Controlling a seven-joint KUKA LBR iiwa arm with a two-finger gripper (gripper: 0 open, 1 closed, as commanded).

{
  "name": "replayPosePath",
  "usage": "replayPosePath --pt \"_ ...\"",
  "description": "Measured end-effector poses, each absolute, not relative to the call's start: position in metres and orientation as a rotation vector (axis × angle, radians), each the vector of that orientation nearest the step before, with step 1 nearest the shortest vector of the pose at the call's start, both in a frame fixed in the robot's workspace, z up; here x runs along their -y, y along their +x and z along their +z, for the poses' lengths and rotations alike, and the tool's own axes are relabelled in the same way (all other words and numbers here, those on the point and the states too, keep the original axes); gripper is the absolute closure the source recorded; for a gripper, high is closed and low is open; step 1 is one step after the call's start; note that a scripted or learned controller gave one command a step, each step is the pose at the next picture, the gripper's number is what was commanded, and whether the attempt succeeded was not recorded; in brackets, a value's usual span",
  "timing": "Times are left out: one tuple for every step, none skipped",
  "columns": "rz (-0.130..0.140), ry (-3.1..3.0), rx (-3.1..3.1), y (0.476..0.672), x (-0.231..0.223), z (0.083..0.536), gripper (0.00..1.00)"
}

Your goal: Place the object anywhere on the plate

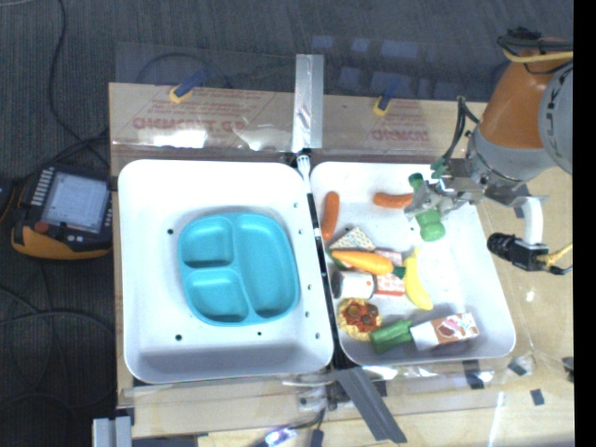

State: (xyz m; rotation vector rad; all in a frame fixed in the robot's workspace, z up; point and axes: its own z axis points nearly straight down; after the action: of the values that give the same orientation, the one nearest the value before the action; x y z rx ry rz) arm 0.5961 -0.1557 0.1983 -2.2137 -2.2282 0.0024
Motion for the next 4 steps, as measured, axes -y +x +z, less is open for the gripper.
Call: replayPosePath --pt "0.001 -1.832 2.549 0.585 0.088 0.183 1.00" --pt "0.002 -1.685 2.650 0.576 0.025 0.183 1.00" --pt "-0.001 -1.632 2.681 0.596 -0.037 0.183 1.00" --pt "0.005 -1.542 2.738 0.585 -0.031 0.191 1.00"
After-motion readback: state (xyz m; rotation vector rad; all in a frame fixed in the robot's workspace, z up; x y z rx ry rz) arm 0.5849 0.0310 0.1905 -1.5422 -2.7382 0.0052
